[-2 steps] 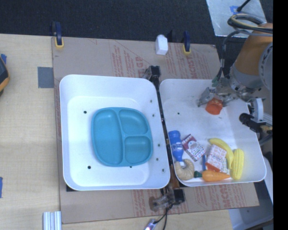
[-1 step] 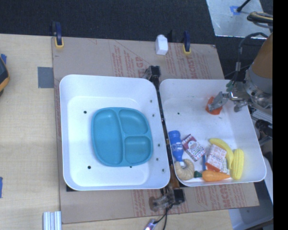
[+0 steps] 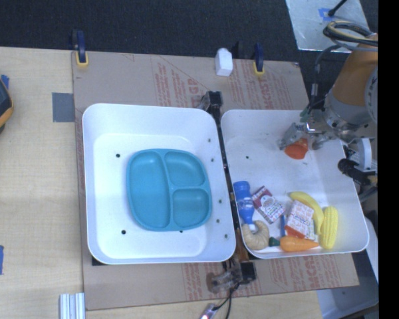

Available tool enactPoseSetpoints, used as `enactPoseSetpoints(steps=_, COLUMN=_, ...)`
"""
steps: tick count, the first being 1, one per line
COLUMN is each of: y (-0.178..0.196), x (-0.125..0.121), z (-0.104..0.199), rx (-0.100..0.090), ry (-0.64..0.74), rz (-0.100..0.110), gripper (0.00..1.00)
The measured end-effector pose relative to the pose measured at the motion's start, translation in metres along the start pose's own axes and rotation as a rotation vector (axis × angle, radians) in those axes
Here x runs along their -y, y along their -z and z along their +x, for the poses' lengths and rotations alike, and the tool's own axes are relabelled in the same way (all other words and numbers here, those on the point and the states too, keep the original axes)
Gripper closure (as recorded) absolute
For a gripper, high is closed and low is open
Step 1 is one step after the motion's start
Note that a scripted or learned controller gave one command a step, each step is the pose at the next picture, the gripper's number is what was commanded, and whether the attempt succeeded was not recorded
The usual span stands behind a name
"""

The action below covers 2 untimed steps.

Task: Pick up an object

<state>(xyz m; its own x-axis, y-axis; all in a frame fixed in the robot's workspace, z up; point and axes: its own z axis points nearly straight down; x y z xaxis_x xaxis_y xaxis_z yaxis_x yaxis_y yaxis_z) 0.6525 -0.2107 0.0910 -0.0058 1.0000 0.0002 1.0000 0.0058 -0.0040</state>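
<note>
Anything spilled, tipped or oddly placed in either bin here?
Nothing stands out. The blue divided plate lies flat in the left bin; the toy food is heaped at the right bin's near edge, an orange piece apart.

Blue divided plate [image 3: 168, 189], white bins [image 3: 106, 121], yellow banana [image 3: 306, 203], orange carrot [image 3: 298, 244]

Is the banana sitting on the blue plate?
No, the banana lies in the right bin with the other toys, while the blue plate sits in the left bin.
</note>
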Motion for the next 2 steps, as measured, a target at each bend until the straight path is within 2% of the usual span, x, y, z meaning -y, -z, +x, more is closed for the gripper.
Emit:
enactPoseSetpoints(steps=1, y=0.009, x=0.029, z=0.005, rx=0.001, ry=-0.001, rz=0.000, gripper=0.00)
enactPoseSetpoints(steps=2, y=0.001, x=-0.004, z=0.043, rx=0.001, ry=0.000, rz=-0.002, gripper=0.00)
